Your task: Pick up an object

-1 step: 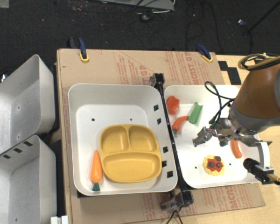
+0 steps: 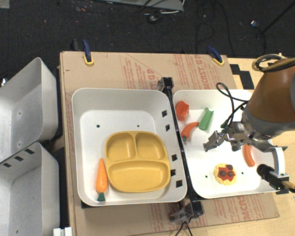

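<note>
Across the bench, two shallow white plastic bins sit side by side on brown cardboard. Within the left bin lies a smooth yellow divided plate with three compartments, and just beside its left edge a tapered orange toy carrot. Over the right bin hangs the gripper, dark and angular; whether its jaws are open cannot be told, and nothing shows between them. Nearby lie a red block, a green stick, a curved orange piece, an orange sausage shape and a round yellow toy with red topping.
</note>
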`<state>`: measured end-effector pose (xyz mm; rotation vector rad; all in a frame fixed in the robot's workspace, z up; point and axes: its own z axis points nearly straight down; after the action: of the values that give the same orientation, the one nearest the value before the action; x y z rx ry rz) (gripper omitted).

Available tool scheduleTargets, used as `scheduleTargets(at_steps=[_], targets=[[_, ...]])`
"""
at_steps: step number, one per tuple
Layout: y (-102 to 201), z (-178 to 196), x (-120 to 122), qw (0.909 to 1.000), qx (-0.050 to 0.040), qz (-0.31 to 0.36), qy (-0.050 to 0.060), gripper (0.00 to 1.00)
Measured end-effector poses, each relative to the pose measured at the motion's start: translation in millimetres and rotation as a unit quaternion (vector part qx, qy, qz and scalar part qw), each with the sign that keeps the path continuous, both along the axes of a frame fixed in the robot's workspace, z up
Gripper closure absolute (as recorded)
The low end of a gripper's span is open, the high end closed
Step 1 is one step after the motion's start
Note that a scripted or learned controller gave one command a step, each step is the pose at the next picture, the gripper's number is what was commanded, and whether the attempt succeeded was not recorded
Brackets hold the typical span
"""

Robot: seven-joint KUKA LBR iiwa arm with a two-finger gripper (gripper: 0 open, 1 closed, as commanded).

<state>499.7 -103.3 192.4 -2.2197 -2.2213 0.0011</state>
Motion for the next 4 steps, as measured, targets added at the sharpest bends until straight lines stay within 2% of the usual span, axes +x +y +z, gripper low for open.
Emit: scheduleTargets(at_steps=[1,2,3,4], targets=[[-8,-59,2,1.0000,0.0001,-0.001,0.002,0.00],[-7,-102,2,1.0000,0.0001,-0.001,0.001,0.00],[-7,-91,2,1.0000,0.0002,-0.002,0.000,1.00],[-9,-48,4,1.0000,-0.0007,0.000,-0.003,1.00]])
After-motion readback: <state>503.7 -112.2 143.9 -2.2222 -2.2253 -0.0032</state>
